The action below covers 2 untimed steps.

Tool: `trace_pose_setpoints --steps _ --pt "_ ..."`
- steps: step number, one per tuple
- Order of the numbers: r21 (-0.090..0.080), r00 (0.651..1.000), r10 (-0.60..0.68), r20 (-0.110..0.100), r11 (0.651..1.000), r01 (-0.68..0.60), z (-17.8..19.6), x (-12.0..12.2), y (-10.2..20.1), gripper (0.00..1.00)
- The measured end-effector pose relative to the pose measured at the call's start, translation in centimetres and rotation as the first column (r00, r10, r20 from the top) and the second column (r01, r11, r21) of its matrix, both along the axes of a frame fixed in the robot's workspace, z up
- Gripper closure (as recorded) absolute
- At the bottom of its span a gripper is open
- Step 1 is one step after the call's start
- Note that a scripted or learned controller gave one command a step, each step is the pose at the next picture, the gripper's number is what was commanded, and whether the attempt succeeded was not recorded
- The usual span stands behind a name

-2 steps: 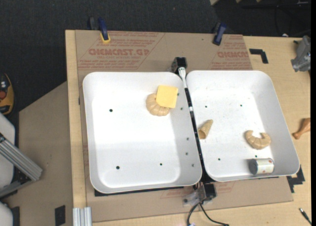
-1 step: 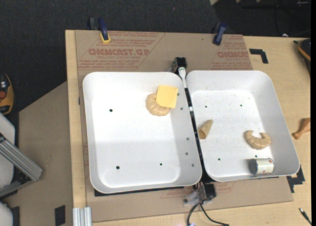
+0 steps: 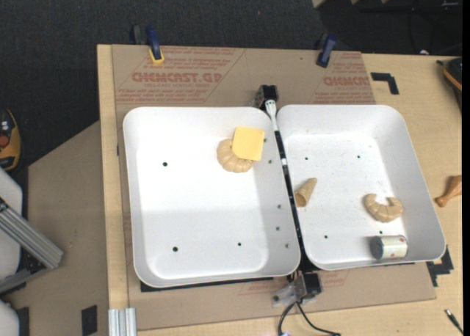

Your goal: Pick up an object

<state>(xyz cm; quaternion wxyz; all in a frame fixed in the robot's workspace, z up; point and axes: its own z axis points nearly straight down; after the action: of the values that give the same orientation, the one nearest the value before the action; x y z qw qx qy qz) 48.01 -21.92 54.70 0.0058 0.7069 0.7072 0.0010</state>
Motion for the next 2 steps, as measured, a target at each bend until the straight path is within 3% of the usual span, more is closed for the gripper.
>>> trace_pose_setpoints --steps 1,2 --pt "-0.003 1.000 0.001 0.005 1.000 -0.001 1.1 0.1 0.0 1.00" --pt "0.003 1.000 0.004 -0.003 1.000 -0.004 -1.3 10.1 -0.4 1.00"
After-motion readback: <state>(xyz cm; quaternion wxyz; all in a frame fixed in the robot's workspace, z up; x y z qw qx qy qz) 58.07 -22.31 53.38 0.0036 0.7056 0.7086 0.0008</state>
